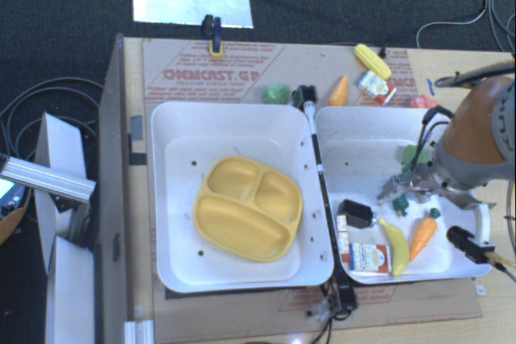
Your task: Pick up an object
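**Carrot and banana within reach; nothing lifted**

Nearest, in the right bin (pixel 355 129), a carrot (pixel 422 238) lies just beside a banana (pixel 393 244), with a small carton (pixel 364 257) touching the banana. Behind them the gripper (pixel 401 191) hangs low over the bin floor; whether it is apart or together cannot be judged. Farther left, a yellow divided tray (pixel 248 208) rests in the left bin (pixel 173 173).

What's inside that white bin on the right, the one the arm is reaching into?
The right bin holds a banana, a carrot, a small carton, a black block and something green. The arm covers whatever lies beneath it.
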